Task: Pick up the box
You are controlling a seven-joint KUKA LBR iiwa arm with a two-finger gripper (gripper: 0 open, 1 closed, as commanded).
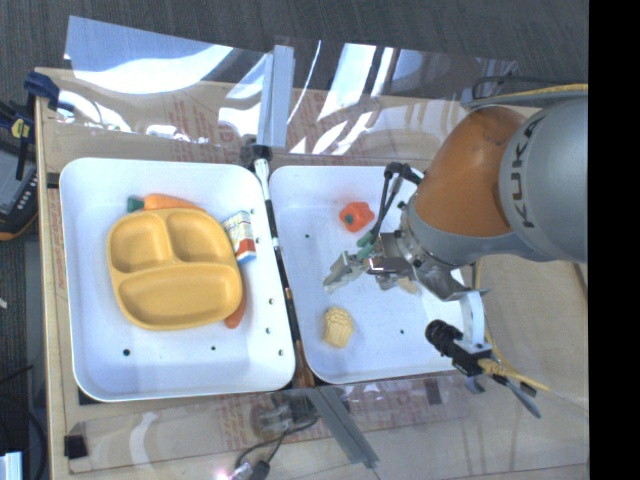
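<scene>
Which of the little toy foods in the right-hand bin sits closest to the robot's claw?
The yellow corn-like piece, lying just below the gripper. The orange-red piece lies a bit farther off, toward the bin's far side.

One fixed camera looks down at a slant on both white bins, moderately near.

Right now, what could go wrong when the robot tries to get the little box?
1. The box lies in the left bin, squeezed between the yellow plate and the bin's wall, so grabbing it could be awkward.
2. The gripper hangs over the right bin, near the yellow corn toy and the orange toy. It might grab one of those instead.
3. Crossing over, it could bump the rims between the bins.
</scene>
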